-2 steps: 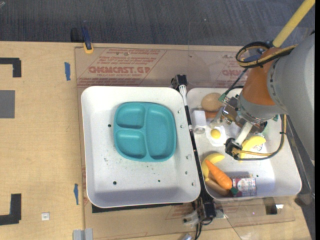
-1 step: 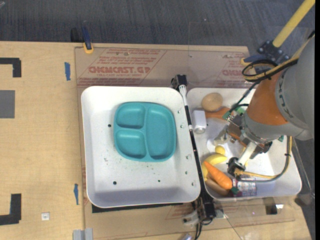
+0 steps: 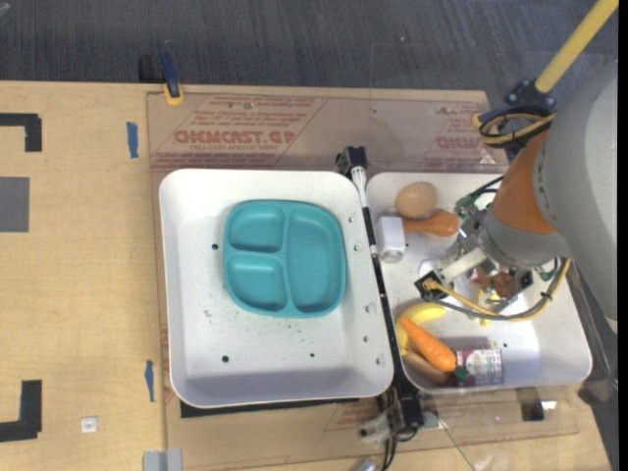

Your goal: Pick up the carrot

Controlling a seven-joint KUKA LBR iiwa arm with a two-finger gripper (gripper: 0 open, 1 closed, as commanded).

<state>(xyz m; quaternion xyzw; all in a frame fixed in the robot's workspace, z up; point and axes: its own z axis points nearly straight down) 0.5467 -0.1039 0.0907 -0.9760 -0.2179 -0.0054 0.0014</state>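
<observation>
Tabletop [image 3: 78,292], pale brown board, bears two shallow white bins side by side; dark floor [image 3: 343,18] lies beyond its far edge.

1. Gripper [image 3: 496,283]: hangs over the middle of the right bin [image 3: 559,361], under the grey wrist and orange band. Viewed from above, with cabling around it; cannot tell whether it is open or closed. Nothing can be seen in its grasp.
2. Carrot [image 3: 432,344]: orange, lies at a slant in the lower-left corner of the right bin as viewed. It sits near the gripper, toward the bottom of the view and apart from it.
3. Yellow item [image 3: 422,314]: touches the carrot's upper end, between carrot and gripper.
4. Brown item [image 3: 420,364]: partly covered by the carrot, against the bin's lower wall.
5. Small bottle [image 3: 479,365]: red label, lies on its side just beside the carrot's lower end.
6. Orange oblong item [image 3: 439,225]: upper part of the right bin, close to the wrist.
7. Tan egg-shaped item [image 3: 416,200]: just above the orange oblong, near the bin's upper-left corner.
8. White cylinder [image 3: 391,237]: by the right bin's left wall.
9. Left bin [image 3: 186,263]: holds a teal plate [image 3: 285,258] with three compartments, set near its centre.
10. Blue tape marks [image 3: 132,140]: on the tabletop, left of the bins.
</observation>
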